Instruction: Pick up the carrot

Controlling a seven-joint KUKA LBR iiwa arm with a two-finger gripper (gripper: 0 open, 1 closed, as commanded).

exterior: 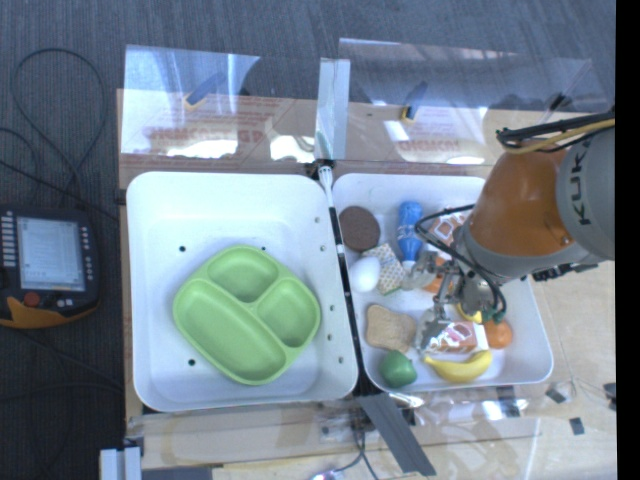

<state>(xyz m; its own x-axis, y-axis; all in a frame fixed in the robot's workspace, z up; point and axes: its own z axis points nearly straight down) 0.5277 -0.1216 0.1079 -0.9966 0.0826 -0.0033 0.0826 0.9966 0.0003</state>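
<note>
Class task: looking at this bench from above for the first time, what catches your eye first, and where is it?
The green plate fills the middle of the left bin. The arm's orange band looms over the right bin, which is crowded with toy food: a banana and lime at its near edge, a brown cookie at the far left.
</note>
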